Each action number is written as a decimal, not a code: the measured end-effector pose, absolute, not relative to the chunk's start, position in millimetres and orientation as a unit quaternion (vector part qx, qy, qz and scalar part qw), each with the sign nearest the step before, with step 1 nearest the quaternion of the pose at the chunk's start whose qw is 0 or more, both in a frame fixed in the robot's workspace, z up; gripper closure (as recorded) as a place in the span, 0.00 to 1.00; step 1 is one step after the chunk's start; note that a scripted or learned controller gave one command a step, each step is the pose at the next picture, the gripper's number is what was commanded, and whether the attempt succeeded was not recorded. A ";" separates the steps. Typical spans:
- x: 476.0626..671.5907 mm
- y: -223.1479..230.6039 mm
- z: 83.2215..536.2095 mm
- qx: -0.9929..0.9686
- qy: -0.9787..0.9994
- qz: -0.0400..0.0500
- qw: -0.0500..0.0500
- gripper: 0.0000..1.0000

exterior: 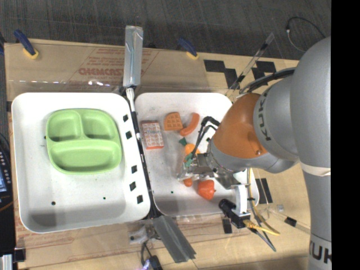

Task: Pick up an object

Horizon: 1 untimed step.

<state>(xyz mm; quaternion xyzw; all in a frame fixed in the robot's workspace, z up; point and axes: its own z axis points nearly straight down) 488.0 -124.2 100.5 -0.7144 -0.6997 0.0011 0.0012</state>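
The right bin (169,198) holds several toy foods. A pink wafer block (152,134) lies at its left, with an orange waffle (173,121) and an orange sausage (190,124) behind it. A carrot with a green top (190,147) sits near the middle, and a red-orange strawberry-like piece (205,189) lies toward the front. My gripper (191,170) is down in the right bin between the carrot and the red-orange piece, with small orange bits right around its tips. The arm's wrist covers much of the bin's right side.
The left bin (34,207) carries a green divided plate (84,139). A grey divider with black clips (138,162) runs between the two bins. Cardboard (67,63) lies behind the bins.
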 end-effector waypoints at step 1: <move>527.2 -107.3 217.0 -0.733 -0.680 0.000 0.001 1.00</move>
